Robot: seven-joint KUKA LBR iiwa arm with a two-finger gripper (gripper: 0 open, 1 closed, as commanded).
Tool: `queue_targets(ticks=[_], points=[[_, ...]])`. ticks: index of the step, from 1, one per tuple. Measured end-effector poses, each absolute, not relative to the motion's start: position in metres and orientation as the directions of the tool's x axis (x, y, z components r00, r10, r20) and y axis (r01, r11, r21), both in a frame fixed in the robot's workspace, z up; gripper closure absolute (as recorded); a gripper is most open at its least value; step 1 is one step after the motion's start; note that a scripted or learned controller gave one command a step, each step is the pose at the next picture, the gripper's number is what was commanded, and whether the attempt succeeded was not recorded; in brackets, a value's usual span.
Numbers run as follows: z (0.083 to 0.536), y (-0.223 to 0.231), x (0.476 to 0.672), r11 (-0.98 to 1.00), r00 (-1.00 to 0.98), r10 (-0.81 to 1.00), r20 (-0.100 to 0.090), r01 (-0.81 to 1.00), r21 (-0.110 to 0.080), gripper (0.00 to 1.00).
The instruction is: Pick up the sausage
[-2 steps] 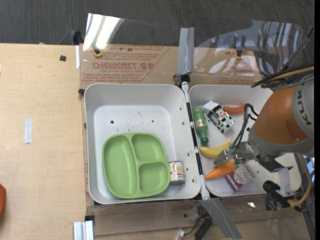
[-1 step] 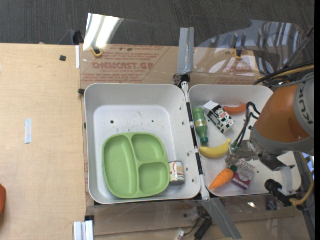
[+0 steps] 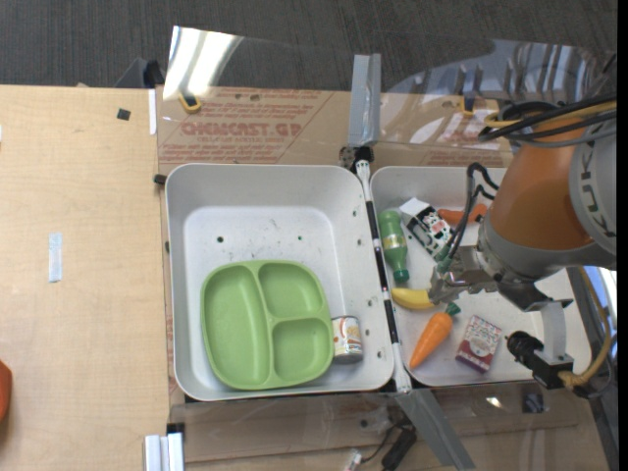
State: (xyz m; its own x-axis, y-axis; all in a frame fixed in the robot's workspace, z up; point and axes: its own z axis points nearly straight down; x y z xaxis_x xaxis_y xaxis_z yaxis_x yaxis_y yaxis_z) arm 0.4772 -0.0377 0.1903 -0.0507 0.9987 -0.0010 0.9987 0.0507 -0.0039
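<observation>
Orange carrot [image 3: 430, 338] and one carton [image 3: 478, 343] lie nearest in the right bin [image 3: 432, 173]. One can [image 3: 345, 339] touches the green plate [image 3: 267, 322] at its 3 o'clock in the left bin [image 3: 255, 214]. Gripper [image 3: 444, 285] hangs just above one banana [image 3: 412, 298]; its opening cannot be told. One bottle [image 3: 393, 243] lies at its 11 o'clock. At 12 o'clock, beside one box [image 3: 428, 226], a reddish end is probably the sausage [image 3: 451, 214], part-hidden by the arm, so the gripper appears short of it.

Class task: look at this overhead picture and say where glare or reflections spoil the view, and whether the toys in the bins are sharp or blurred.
Camera view: bright glare on the clear panel behind the left bin; streaky reflections on the panel above the right bin; the carrot and green tray look reasonably sharp, with soft shadows.
</observation>
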Motion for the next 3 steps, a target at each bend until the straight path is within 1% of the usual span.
queue_targets(ticks=[1, 2, 3], points=[[0.19, -0.038, 0.477, 0.051, -0.051, 0.999, -0.001, 0.999, -0.004, 0.0], [0.113, -0.099, 0.476, 0.106, -0.106, 0.994, 0.0, 0.994, -0.004, 0.0], [0.121, -0.1, 0.476, 0.103, -0.103, 0.995, 0.0, 0.995, -0.006, 1.0]])
